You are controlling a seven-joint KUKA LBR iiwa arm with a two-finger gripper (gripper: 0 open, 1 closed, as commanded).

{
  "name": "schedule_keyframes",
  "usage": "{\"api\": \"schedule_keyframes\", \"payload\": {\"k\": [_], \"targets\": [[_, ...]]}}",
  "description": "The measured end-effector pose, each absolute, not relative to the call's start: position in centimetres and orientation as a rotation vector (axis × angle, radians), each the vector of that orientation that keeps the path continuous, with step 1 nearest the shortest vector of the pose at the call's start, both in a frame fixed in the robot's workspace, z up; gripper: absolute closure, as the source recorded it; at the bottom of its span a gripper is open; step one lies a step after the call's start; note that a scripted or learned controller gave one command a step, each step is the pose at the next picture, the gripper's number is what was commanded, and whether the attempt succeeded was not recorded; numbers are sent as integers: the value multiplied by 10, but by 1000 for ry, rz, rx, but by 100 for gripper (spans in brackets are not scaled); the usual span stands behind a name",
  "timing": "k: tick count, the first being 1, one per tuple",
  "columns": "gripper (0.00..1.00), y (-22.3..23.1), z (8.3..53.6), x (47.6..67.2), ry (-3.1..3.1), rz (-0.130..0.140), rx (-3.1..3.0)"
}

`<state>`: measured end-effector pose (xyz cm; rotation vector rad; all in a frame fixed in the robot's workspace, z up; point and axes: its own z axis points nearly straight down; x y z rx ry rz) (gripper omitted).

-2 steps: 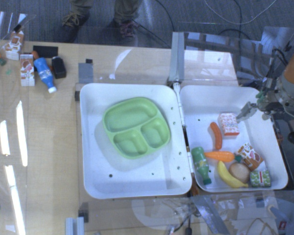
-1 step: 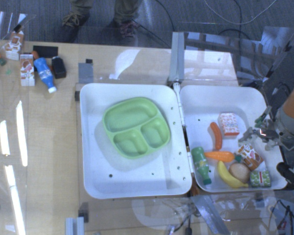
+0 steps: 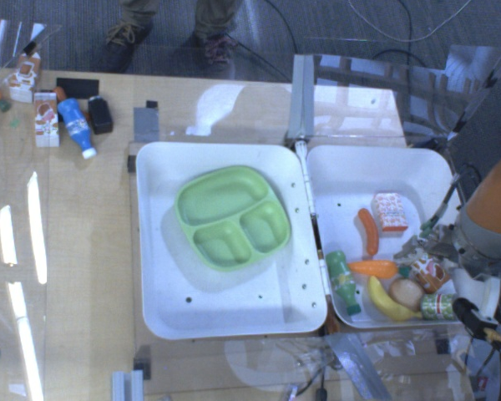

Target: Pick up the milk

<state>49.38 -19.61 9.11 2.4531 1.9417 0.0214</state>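
Nearest in the right bin [image 3: 438, 167], along its 6 o'clock edge, lie one green-labelled can [image 3: 438, 307], one banana [image 3: 387, 302] and one pale round vegetable [image 3: 405, 290]. At 7 o'clock there is one green bottle [image 3: 344, 281], and one carrot [image 3: 373, 268] lies across at the middle.

The milk [image 3: 431, 273], one small carton with brown and red print, sits at about 4 o'clock in this bin. It touches the round vegetable and lies just beyond the can. It is tilted, and its long axis seems to run from roughly 11 to 5 o'clock. Which end is the top is too small to tell.

The gripper [image 3: 419, 251] hangs right over the carton's 11 o'clock end, coming in from 3 o'clock under the orange band [image 3: 494, 209]. Whether it is apart, together or clamped on the carton cannot be told, as its tip is blurred against the clutter.

Farther on lie one red sausage [image 3: 369, 230] and one pink-and-white box [image 3: 390, 211], near the bin's centre.

The left bin [image 3: 154, 249] holds one green plate [image 3: 232, 217] with three compartments.

On the far bench at 10 o'clock stand two more small cartons [image 3: 46, 118] [image 3: 22, 78], with one blue bottle [image 3: 77, 129] and two black blocks [image 3: 99, 114] [image 3: 77, 86]. Beyond the bench edge are two shoes [image 3: 127, 32] [image 3: 218, 48].
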Motion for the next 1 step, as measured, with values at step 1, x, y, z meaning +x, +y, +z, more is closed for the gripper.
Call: {"api": "schedule_keyframes", "payload": {"k": [1], "targets": [[100, -197, 103, 497, 1939, 27, 2445]]}}
